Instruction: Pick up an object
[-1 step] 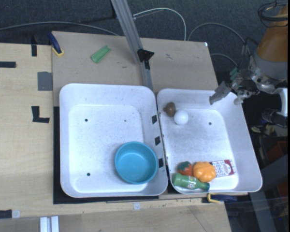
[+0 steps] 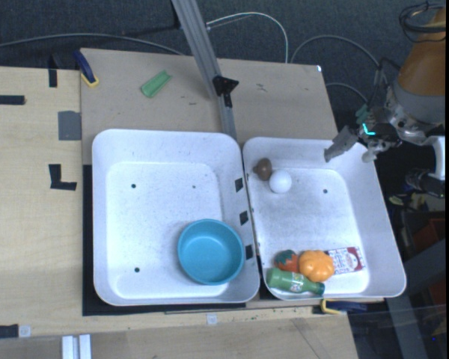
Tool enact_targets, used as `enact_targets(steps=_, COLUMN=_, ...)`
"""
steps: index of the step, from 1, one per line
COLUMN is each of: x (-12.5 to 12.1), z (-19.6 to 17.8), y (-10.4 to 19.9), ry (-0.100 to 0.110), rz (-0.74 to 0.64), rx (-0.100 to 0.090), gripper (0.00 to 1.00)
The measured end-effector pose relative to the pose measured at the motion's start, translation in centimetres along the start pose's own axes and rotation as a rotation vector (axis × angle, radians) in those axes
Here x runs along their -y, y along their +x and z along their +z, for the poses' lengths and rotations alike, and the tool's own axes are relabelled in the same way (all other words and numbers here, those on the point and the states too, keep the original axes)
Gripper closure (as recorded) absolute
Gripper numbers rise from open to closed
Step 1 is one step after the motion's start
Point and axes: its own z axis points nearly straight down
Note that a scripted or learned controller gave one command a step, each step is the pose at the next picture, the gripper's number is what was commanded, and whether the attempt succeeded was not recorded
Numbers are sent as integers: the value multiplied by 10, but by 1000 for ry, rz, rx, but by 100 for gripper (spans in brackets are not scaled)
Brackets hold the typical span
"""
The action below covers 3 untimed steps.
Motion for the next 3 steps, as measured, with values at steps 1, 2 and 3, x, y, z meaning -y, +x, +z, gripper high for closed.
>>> enact_targets(steps=1, x=-2, z=49, y=9, ry=5, rz=1, rx=-1, gripper=0)
enact_targets(steps=2, x=1, z=104, y=20, ry=6, rz=1, rx=-1, gripper=0)
enact_targets(steps=3, x=2, z=159, y=21, ry=6, rz=1, rx=-1, gripper=0)
